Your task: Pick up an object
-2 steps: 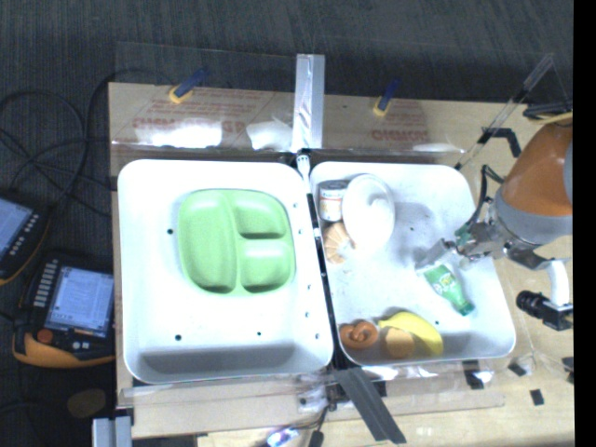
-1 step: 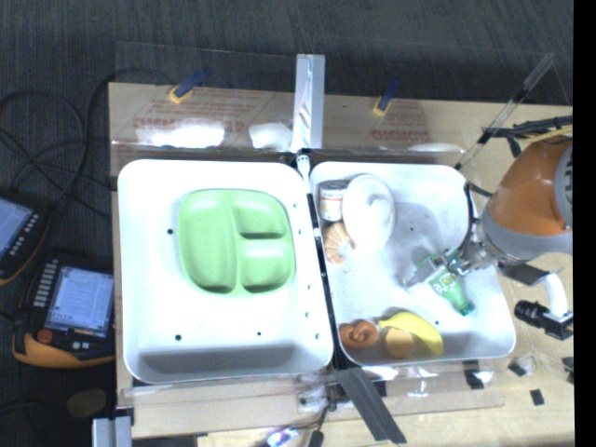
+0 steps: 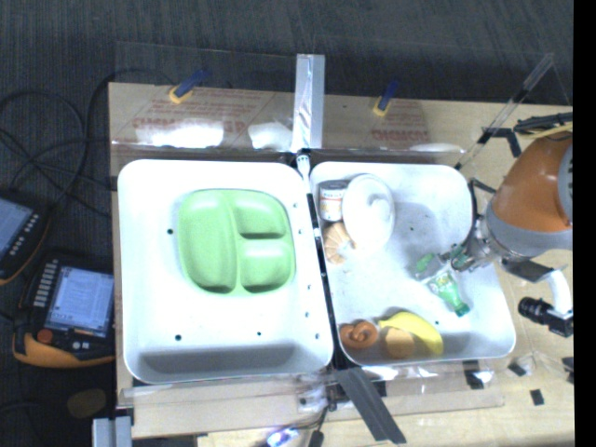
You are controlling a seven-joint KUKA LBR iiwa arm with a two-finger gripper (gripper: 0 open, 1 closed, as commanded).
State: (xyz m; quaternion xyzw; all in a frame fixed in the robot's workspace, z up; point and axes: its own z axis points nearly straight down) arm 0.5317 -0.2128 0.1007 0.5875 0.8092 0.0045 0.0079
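My gripper (image 3: 454, 261) hangs low over the right side of the right bin (image 3: 410, 329), reaching in from the right under the orange band. A clear green-tinted plastic object (image 3: 449, 291) lies directly below and against the fingers. Whether it sits between them I cannot make out. A yellow banana (image 3: 417, 331) and a brown pastry-like item (image 3: 358, 334) lie at the front of this bin. A white lidded cup (image 3: 369, 210) and a small jar (image 3: 331, 199) stand at the back left, with a tan item (image 3: 336, 242) beside them.
The left bin (image 3: 149, 343) holds a green divided tray (image 3: 237, 240). A metal post (image 3: 309, 101) rises behind the wall between the bins. Tablets and cables lie off the bench at the left. Black clamps sit at the right edge.
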